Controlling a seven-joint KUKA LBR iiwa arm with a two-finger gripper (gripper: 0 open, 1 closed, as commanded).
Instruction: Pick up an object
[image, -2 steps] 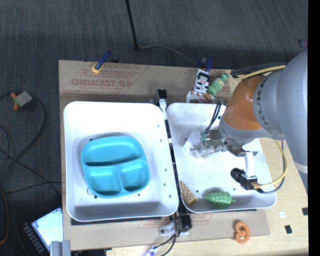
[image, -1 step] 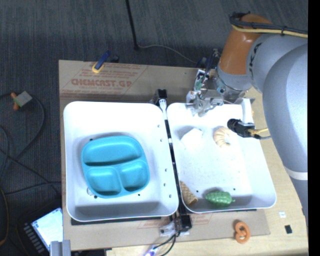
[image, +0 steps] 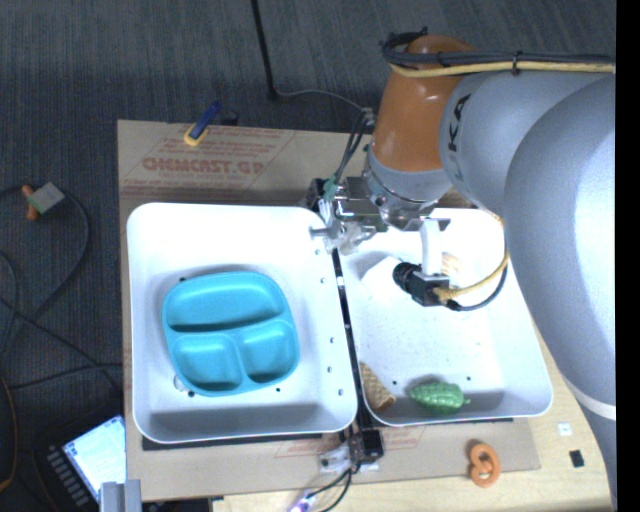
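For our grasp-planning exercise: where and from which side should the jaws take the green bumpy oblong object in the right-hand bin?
Grip the green bumpy oblong object across its narrow middle, coming straight down. It lies flat, long axis left to right, close to the white bin's near wall, so a side approach looks blocked; jaws should probably close front to back.

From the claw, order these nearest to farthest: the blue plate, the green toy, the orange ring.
The claw hangs where the bins meet.
1. blue plate, left bin
2. green toy, right bin, front edge
3. orange ring, bench outside the bins
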